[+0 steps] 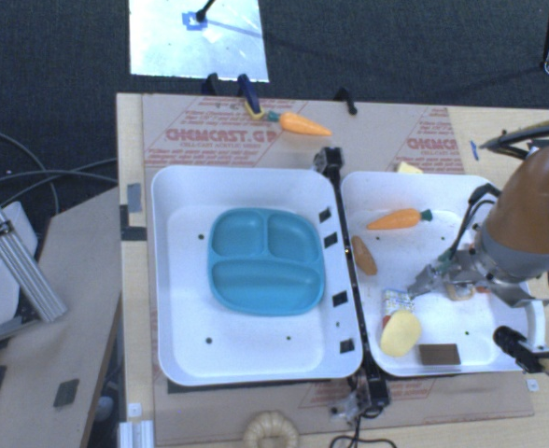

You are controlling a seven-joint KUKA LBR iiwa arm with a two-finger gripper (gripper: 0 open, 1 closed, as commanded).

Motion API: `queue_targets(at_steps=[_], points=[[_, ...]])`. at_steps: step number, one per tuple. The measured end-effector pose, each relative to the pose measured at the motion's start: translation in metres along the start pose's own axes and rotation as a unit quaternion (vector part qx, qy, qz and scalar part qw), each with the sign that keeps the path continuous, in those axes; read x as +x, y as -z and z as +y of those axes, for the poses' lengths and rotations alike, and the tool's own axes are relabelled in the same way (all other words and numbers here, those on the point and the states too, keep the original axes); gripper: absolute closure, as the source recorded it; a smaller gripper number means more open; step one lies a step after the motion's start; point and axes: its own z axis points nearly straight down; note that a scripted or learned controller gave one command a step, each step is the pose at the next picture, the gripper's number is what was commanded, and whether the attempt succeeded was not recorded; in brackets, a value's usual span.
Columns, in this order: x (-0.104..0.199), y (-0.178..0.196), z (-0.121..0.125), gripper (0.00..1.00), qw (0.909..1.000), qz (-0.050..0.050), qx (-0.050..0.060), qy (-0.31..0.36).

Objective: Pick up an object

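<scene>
Arm was seen reaching in from the right, orange band over the right bin [480, 187], wrist angled down-left | gripper [430, 279] was lowered mid-bin; its opening could not be told | yellow object [399, 333] lay just below-left of it, carrot [395, 219] above, brown block [438, 354] near the front wall | blue plate [265, 260] sat in the left bin [190, 194].
</scene>
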Motion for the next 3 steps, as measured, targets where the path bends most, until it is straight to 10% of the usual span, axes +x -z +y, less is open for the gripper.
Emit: queue_targets(at_steps=[1,2,3], points=[[0.001,-0.023,0.003,0.00,1.0000,0.002,-0.003,0.001],[0.001,-0.011,0.005,1.00,1.0000,0.001,-0.007,0.001],[-0.003,0.052,0.003,1.00,1.0000,-0.002,-0.005,0.002]])
